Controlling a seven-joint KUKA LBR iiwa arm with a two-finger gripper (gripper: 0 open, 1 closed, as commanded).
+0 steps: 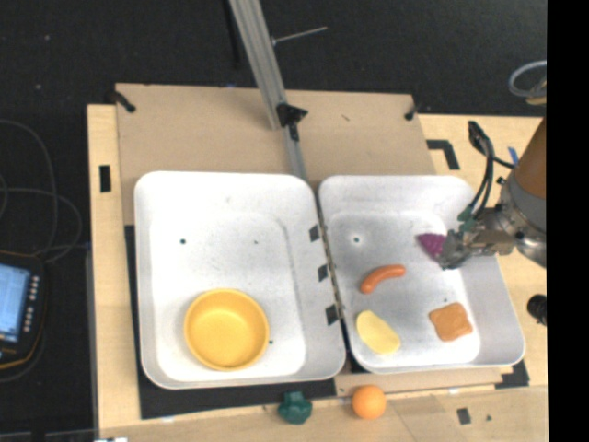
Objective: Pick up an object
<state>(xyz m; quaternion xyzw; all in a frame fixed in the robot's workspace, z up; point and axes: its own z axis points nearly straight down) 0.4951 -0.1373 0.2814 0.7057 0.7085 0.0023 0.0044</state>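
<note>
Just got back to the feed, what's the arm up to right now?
The arm reaches in from the right over the right bin, its hand low beside a small purple object near the bin's upper right. Whether it grips that object is unclear. An orange sausage-shaped piece, a pale yellow piece and a brown square piece lie untouched in the same bin. A yellow bowl sits in the left bin.

Bench (184,136): two bins (166,219), maybe ball (368,401).

Bowl (226,328) in left bin (166,201); sausage (381,277) in right bin (386,191).
</note>
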